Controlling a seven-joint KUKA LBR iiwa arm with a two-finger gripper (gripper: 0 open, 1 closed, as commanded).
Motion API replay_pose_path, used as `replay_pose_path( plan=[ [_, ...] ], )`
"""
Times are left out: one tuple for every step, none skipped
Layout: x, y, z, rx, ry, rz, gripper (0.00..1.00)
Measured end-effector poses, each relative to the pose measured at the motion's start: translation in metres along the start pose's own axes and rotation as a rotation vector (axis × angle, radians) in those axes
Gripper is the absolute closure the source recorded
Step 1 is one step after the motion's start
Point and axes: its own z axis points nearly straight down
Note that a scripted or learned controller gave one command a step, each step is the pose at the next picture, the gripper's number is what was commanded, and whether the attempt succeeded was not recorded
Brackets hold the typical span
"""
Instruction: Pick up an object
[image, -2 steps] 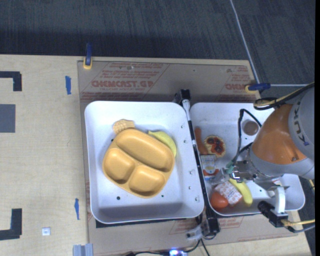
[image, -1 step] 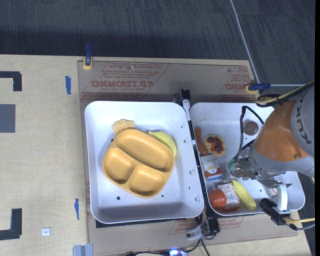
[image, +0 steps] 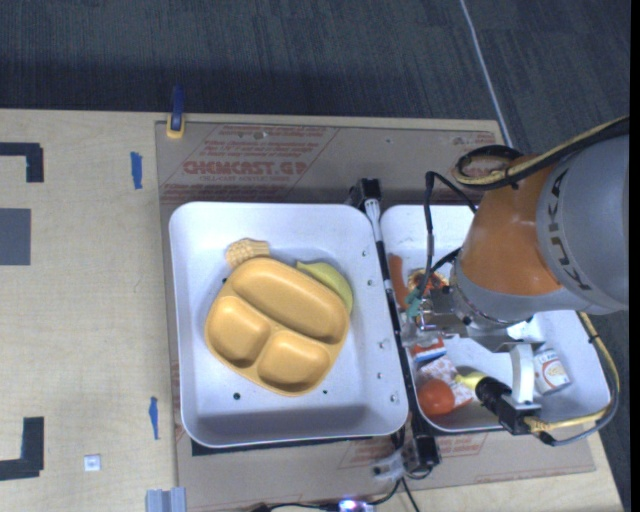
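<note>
My gripper (image: 424, 308) hangs low over the left part of the right bin (image: 598, 400), under the orange band of the arm (image: 505, 245). Just below it lie a red-and-white packet (image: 429, 351) and a red tomato-like ball (image: 437, 398). An orange piece (image: 397, 272) lies by the bin's left wall, beside the gripper. A small white carton (image: 552, 373) sits toward the bin's right. The arm hides the middle of this bin.
The left bin (image: 200, 400) holds a yellow three-compartment tray (image: 275, 325), a piece of corn (image: 246, 250) and a yellow-green item (image: 330, 278) behind it. Cables and a black-and-yellow fitting (image: 500, 397) trail from the wrist across the right bin.
</note>
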Motion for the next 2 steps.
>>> replay_pose_path(
  plan=[
    [0.0, 0.002, -0.01, -0.004, -0.001, -0.002, 1.0],
    [-0.072, -0.001, -0.006, 0.002, -0.001, 0.001, 1.0]
  ],
)
